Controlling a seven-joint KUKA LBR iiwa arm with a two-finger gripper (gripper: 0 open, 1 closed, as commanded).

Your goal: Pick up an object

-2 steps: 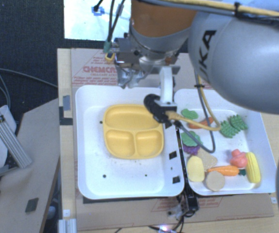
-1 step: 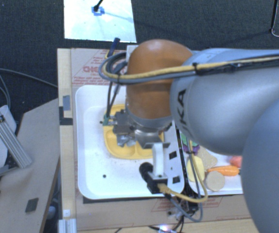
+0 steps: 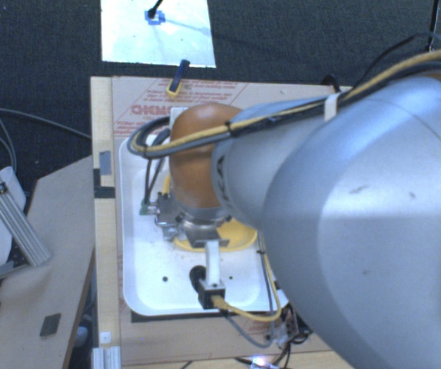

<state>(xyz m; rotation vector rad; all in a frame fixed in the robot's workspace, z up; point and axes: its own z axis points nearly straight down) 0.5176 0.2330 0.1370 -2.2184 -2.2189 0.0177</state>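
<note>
The fingers are hidden beneath the wrist (image 3: 184, 221), so I cannot tell whether they are spread or closed, or whether anything sits between them. The grey arm (image 3: 359, 206) fills the right half of the view, and its orange band (image 3: 197, 160) points down over the white bin (image 3: 147, 287). The wrist hangs low over the middle of that bin. Just under it, and partly covered by it, lies a flat yellow object (image 3: 234, 239) with a rounded edge, resting on the bin floor toward the right side; its full shape cannot be made out. A small dark speck (image 3: 165, 277) marks the bin floor near the front, apart from the yellow object. The bin stands on a cardboard sheet (image 3: 205, 98) printed with red lettering. At the far edge of the cardboard lies a slim tool (image 3: 178, 77), dark blue with a yellow end, well apart from the bin. Beyond it, a pale square sheet (image 3: 128, 29) lies on dark carpet, with a small blue thing (image 3: 155, 17) on it. To the left, the tan tabletop (image 3: 59, 229) carries a slanted aluminium rail (image 3: 9, 206) and a small dark flat piece (image 3: 50, 325).
</note>
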